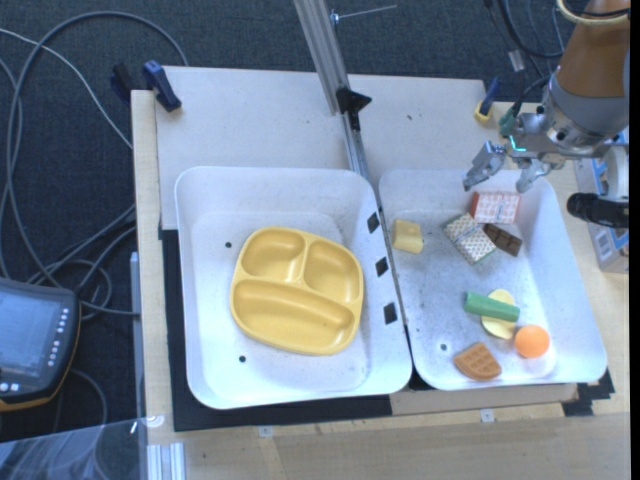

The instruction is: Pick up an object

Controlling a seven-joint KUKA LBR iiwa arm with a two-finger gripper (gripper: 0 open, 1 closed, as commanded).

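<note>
While the gripper (507, 172) hung above the far edge of the right bin (570, 268), we noted its two fingers spread apart with nothing between them. We logged the candidates in that bin: a red-and-white box (496, 207) just below the fingers, a checkered block (468, 237) touching a brown chocolate piece (502, 239) beside it, a pale yellow cube (407, 236) near the divider, and, toward the near end, a green stick (492, 305) lying on a yellow slice (498, 320), an orange ball (532, 341) and a brown waffle piece (477, 361). The left bin (200, 268) held a yellow divided plate (297, 290).

We judged the box the nearest target. To do the descent well, we thought the fingers should straddle its shorter sides, centred over it, and come straight down without nudging the checkered block. Crowding near the bin wall looked like the main risk; the cube, standing alone, seemed the safer fallback.
</note>
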